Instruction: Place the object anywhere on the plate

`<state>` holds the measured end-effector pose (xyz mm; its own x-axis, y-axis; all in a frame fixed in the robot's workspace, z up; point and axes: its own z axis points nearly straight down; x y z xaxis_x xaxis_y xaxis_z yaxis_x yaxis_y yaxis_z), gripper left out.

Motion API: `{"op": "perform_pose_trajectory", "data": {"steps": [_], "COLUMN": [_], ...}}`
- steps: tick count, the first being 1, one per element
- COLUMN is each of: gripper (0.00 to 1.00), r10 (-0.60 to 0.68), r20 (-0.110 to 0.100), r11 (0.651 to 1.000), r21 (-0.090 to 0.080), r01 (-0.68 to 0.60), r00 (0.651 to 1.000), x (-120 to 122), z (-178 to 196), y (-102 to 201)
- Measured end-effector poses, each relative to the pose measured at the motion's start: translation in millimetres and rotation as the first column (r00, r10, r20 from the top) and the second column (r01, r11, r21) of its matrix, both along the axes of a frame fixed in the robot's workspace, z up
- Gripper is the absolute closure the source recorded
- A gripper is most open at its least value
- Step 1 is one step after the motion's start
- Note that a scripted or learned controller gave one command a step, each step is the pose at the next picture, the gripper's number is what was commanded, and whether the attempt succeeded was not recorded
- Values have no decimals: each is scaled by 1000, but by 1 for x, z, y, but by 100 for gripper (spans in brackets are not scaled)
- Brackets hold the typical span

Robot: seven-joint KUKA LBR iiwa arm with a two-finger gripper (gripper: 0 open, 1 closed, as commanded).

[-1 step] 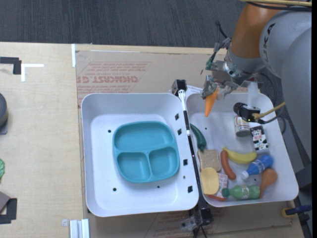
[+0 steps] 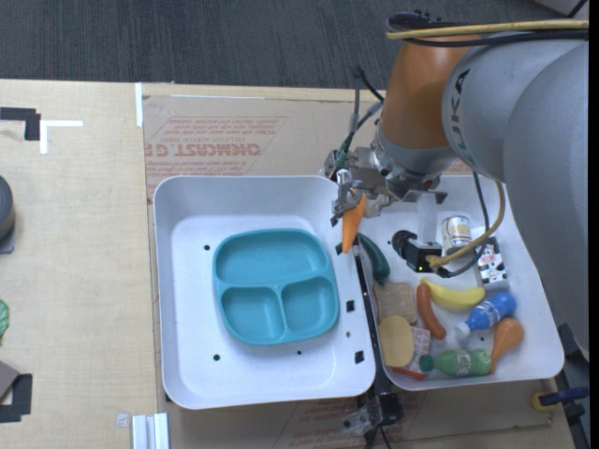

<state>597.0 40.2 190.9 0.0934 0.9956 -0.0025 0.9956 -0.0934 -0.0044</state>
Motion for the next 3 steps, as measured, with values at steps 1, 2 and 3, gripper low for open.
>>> {"op": "perform_pose_trajectory", "data": {"steps": [1, 2, 3], "gripper": [0, 0, 100], "r10": [-2, -64, -71], "r20": [0, -1, -2], "r11": [1000, 998, 997], "r21": [0, 0, -1], "r01": [2, 64, 71], "r00": [1000, 998, 997], "x": [0, -65, -64], "z": [0, 0, 8], "y": [-1, 21, 19]}}
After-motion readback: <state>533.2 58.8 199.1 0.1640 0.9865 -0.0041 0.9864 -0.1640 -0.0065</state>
